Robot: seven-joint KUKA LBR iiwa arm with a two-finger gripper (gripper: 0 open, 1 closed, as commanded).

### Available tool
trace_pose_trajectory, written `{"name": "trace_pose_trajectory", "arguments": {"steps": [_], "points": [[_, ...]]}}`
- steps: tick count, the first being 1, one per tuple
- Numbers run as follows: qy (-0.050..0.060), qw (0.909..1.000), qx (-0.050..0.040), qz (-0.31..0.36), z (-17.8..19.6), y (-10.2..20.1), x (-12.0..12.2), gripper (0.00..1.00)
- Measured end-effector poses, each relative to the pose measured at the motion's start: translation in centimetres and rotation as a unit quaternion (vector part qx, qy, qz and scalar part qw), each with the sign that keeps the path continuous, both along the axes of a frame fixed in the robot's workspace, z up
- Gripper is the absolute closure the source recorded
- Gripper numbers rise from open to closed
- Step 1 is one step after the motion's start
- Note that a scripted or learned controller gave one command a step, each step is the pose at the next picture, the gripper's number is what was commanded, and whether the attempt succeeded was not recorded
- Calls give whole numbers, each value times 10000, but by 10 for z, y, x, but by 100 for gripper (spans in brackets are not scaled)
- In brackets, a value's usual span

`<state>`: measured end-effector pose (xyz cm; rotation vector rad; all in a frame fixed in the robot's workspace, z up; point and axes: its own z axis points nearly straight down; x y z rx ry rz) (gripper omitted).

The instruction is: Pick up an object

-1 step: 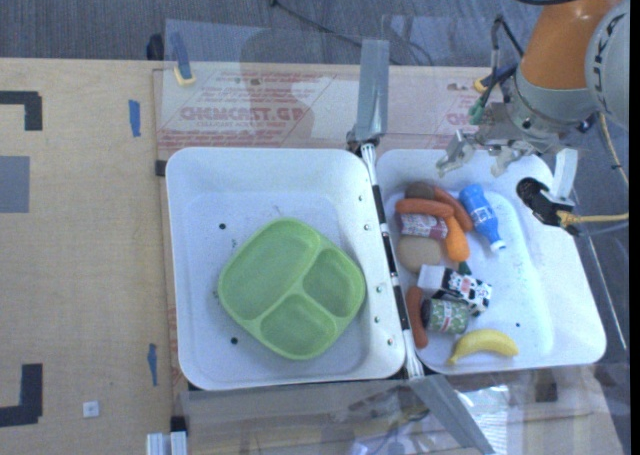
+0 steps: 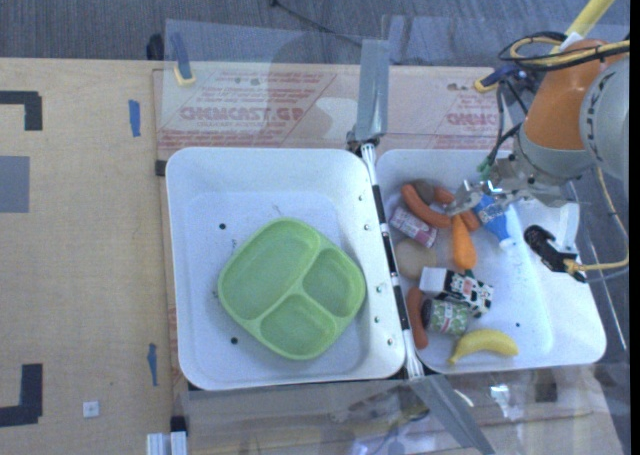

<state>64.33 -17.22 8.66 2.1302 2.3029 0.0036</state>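
Right bin (image 2: 570, 328), contents and arm position, as recorded.

Gripper (image 2: 470, 198): sat low over the upper part of the right bin, reaching in from the 3 o'clock side under the grey wrist and its orange band (image 2: 565, 108). Whether it was released, clenched or grasping anything could not be told; its tip was small and blurred against the clutter.

Nearest candidate: orange carrot (image 2: 462, 243), just beside the gripper at about 6 o'clock from it. Long axis ran roughly 12 to 6 o'clock, thick end upward toward the tool. Touching or apart from the tool: not determinable.

Second candidate: red sausage (image 2: 425, 204), close at 9 o'clock from the gripper, long axis slanting from 10 to 4 o'clock.

Also near: blue-and-white item (image 2: 497, 218), just at 4 o'clock of the gripper; identity unclear.

Farther items, all toward 6 o'clock from the gripper: black-and-white cow-patterned carton (image 2: 465, 288), dark can (image 2: 448, 316), yellow banana (image 2: 484, 345) near the bin's lower edge, long axis about 9 to 3 o'clock.

Left bin (image 2: 200, 183): held a green divided plate (image 2: 292, 288), well apart from the arm at 8 o'clock.

Judgement: the carrot lay nearest; a grasp would likely need to close across its 12-to-6 axis.
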Motion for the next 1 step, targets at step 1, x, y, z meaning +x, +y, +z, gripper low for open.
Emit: {"name": "trace_pose_trajectory", "arguments": {"steps": [1], "points": [[-41, 10000, -8, -3, 18, -2, 3, 100]]}}
